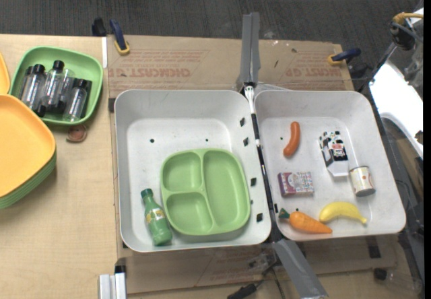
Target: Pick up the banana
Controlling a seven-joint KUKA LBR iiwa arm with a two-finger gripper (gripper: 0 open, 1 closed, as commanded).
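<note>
Two white bins sit side by side on the surface (81,237), joined along a central seam. The left bin (135,122) holds two things: one green divided tray (204,192) with three compartments, lying toward 5 o'clock of the bin, and one green bottle (155,217) just beside the tray at its 8 o'clock, in the bin's near-left corner. The right bin (363,116) holds six things, one of each. One banana (343,212) lies on its side at 5 o'clock of that bin, close to the near rim, its curve arching upward. One carrot (306,222) lies just beside it at the banana's 9 o'clock, stem end toward the seam. One small box (296,184) rests at 12 o'clock of the carrot. One sausage (291,139) lies near the bin's 10 o'clock. One black-and-white packet (335,152) sits near the bin's centre, and one small can (361,180) lies tipped on its side at the packet's 5 o'clock, just above the banana. Outside the bins, at 9 o'clock of the view, one green dish (27,62) carries four dark-capped bottles (54,91), and a stack of orange plates (23,149) overlaps its near edge. Two clamps, (118,36) and (343,57), grip the cardboard (182,65) behind the bins. The fingers' state cannot be told.
</note>
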